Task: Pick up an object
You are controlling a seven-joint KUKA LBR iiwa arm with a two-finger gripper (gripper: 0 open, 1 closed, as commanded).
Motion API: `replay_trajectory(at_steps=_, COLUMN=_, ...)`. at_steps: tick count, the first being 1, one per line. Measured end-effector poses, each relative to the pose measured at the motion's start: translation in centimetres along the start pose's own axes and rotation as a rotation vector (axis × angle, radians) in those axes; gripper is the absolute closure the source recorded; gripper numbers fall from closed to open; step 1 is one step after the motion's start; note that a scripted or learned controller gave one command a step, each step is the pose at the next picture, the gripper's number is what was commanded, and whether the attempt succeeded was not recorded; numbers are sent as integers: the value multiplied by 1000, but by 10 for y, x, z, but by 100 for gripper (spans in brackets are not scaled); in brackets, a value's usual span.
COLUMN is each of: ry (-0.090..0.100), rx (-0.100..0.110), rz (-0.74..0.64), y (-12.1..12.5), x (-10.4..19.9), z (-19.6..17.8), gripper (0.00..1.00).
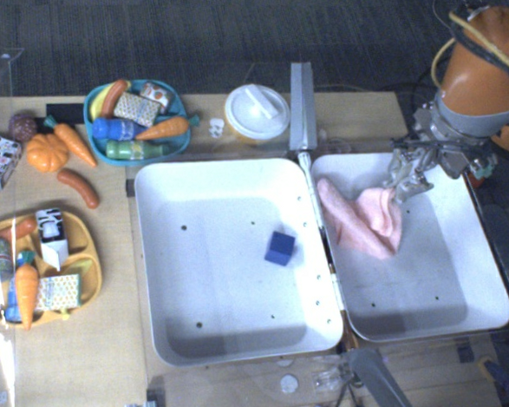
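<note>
A crumpled pink cloth (360, 220) lies in the right bin (453, 306), against its left wall. Its right end rises toward my gripper (405, 183), which hangs at the cloth's upper right corner, touching or just above it. The arm comes in from the top right, with its orange band (482, 74) above the wrist. A small blue cube (280, 247) sits alone near the middle of the left bin (202, 324).
A white lidded bowl (258, 111) and a blue bowl of toy food (137, 121) stand behind the left bin. A yellow plate of toy food (84, 273), a toy pumpkin (45, 153) and a sausage (78, 188) lie on the bench at left. A metal divider post (300, 108) stands between the bins.
</note>
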State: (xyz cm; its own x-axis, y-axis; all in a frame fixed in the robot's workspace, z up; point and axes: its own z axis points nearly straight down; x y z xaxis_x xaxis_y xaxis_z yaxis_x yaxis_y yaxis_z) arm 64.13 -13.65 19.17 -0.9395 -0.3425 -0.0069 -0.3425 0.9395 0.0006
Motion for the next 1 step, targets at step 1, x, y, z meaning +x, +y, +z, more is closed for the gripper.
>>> replay_trajectory(at_steps=1, ry=0, rx=0, rz=1, y=0, x=0, z=0, gripper=0)
